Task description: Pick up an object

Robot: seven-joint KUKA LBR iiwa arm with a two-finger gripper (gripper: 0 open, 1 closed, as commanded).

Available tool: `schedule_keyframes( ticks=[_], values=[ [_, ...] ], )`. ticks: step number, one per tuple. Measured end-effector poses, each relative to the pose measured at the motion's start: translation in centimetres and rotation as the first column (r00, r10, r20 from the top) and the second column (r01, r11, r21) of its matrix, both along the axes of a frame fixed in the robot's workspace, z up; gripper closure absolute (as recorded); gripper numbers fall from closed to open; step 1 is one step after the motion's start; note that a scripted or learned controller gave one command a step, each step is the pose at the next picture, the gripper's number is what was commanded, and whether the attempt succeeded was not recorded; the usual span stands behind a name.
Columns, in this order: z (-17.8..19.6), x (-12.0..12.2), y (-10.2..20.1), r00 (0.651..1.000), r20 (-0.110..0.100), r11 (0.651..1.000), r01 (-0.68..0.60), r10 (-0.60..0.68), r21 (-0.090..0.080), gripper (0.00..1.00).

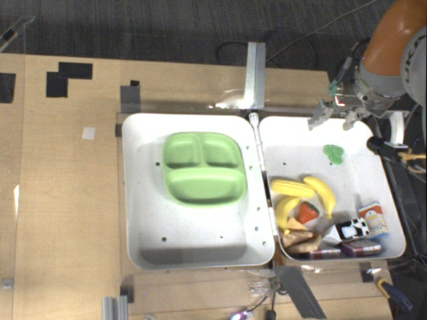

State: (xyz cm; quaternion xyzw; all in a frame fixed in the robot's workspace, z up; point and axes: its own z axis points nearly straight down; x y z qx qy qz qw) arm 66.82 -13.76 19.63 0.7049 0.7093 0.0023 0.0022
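Pincer (pixel 335 117): fingers apart, nothing between them, poised over the right bin's (pixel 293 139) far rim, clear of the pile.
Objects: bananas (pixel 301 195) and packets crowd the near corner.
Left bin (pixel 143 179): green tray (pixel 203 167).

1. Bright, even overhead light; the white bins (pixel 200 252) look nearly washed out.
2. A soft grey shadow lies beneath the green divided tray (pixel 203 167).
3. Overall slightly soft, with the small packets blurred.
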Motion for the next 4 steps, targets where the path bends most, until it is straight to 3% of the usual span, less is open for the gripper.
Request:
schedule_keyframes(
  ticks=[1,2,3,4],
  values=[
    [-4.4,-6.4,-1.5,0.997,-0.001,0.997,-0.075,0.075,-0.001,0.0],
    [-10.6,-10.8,-4.1,0.979,0.006,0.979,-0.204,0.204,-0.004,0.0],
    [-9.3,-10.5,-3.8,0.978,0.015,0.979,-0.206,0.206,-0.004,1.0],
    [-0.5,-9.7,2.1,0.991,0.001,0.991,-0.136,0.136,-0.001,1.0]
  ],
)
